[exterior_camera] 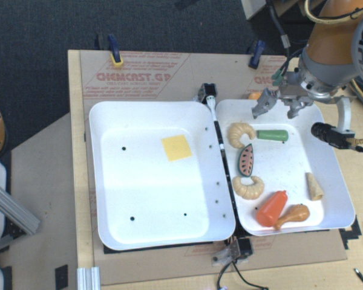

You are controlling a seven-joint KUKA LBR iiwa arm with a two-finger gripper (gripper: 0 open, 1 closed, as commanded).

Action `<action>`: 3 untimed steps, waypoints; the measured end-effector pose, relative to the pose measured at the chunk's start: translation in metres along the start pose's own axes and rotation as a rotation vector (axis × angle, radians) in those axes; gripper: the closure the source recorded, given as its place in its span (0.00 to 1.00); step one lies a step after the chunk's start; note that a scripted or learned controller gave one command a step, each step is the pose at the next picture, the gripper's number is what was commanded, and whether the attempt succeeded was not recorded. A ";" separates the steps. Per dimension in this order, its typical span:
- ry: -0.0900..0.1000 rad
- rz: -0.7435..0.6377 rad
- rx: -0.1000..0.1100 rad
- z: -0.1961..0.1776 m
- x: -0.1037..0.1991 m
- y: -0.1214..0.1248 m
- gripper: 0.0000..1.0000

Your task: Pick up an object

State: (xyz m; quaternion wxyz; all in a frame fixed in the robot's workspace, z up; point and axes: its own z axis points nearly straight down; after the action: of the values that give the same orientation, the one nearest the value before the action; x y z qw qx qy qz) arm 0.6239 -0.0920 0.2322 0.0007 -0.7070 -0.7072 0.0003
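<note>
Objects fill the right bin [336,180]: two ridged beige croissants [241,133] [248,187], a flat watermelon slice [247,160], a smooth green cylinder [272,135], an orange-red carrot shape [271,208], and a drumstick [295,214]. A flat yellow square [176,147] lies in the left bin [109,180]. At upper right, the metal end effector [282,108] hangs open, holding nothing.

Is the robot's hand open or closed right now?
Open. The hand hangs over the far edge of the right bin, its two fingers spread apart with nothing between them.
</note>
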 end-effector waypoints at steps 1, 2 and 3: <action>0.002 0.001 0.011 0.125 -0.001 -0.014 0.00; -0.002 -0.002 -0.007 0.148 -0.001 0.030 0.00; -0.003 0.000 -0.006 0.135 -0.002 0.029 1.00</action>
State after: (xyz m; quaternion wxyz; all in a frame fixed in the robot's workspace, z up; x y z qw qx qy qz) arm 0.6531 -0.0939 0.0970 -0.0024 -0.7070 -0.7072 -0.0009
